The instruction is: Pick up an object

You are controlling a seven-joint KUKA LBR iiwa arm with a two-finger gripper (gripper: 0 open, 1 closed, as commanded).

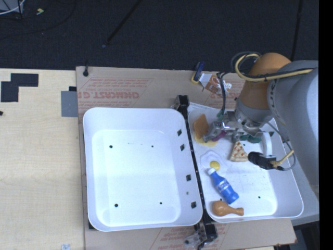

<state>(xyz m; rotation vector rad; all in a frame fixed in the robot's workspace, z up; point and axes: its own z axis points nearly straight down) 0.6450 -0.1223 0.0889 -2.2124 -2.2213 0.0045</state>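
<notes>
My gripper is low over the back of the right bin, reaching in under the grey arm with its orange band. It sits among small items: a purple and grey piece just to its left and a green piece to its right. An orange-brown chunk lies at the bin's back left. A pizza-slice toy rests just in front of the gripper. A blue bottle with a yellow cap lies in the bin's middle. A brown drumstick toy lies at the front edge.
The left bin stands beside the right one, with a black divider between them. A black cable end hangs from the arm over the right bin. A small tag and clip lie on the board behind the bins.
</notes>
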